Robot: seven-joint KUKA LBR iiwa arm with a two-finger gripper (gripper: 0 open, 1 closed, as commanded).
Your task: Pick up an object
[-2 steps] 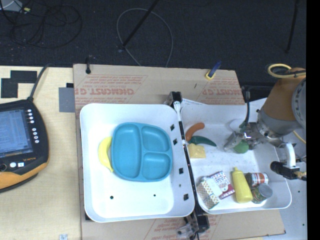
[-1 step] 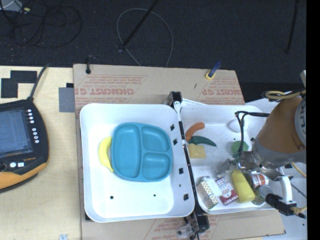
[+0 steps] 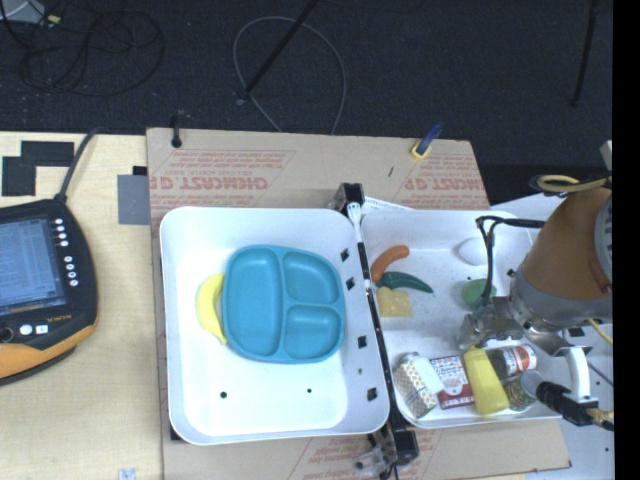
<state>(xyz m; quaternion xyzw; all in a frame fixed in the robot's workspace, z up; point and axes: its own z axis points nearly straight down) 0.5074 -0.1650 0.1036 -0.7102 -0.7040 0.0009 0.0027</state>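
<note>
My gripper [image 3: 487, 326] hangs low in the right bin [image 3: 440, 243], near its right side, under the orange-banded wrist [image 3: 560, 253]. Just below it lie a yellow sponge-like block [image 3: 486, 381] and a small bottle with a red-and-white label [image 3: 512, 358]. A green object [image 3: 473, 292] sits just above the gripper, partly hidden by it. Further left in this bin are an orange carrot-shaped piece [image 3: 389, 258], a dark green piece [image 3: 405, 281] and a pale yellow block [image 3: 394, 304]. Two printed packets [image 3: 436, 380] rest at the bin's front.
The left bin [image 3: 190, 368] holds a blue divided plate [image 3: 283, 302] with a yellow banana-shaped piece [image 3: 209, 306] poking out at its left. A white oval object [image 3: 470, 251] lies at the back right. A teach pendant [image 3: 40, 278] rests on the bench at far left.
</note>
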